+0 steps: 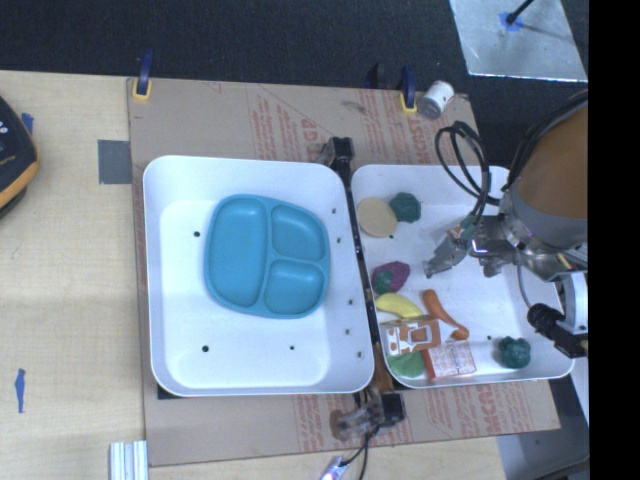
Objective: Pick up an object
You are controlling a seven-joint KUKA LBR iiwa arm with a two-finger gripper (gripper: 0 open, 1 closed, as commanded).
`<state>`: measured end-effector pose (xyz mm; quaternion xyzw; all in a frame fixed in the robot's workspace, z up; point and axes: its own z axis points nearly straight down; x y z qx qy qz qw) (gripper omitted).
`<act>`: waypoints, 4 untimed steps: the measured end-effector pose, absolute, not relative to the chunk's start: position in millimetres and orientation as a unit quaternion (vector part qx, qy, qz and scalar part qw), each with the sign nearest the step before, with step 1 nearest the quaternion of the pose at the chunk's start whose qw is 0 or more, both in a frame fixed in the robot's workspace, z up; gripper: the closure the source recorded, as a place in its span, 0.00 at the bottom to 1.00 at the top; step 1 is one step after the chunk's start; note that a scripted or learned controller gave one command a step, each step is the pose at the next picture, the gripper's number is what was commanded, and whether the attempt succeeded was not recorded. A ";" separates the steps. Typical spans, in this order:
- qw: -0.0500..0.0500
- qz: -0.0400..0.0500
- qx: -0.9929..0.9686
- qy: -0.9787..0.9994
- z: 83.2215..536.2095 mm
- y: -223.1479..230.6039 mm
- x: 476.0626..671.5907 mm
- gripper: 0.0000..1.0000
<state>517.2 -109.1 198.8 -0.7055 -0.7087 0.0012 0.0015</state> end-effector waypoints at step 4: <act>0.001 0.000 -0.705 -0.709 228.2 -39.8 525.7 1.00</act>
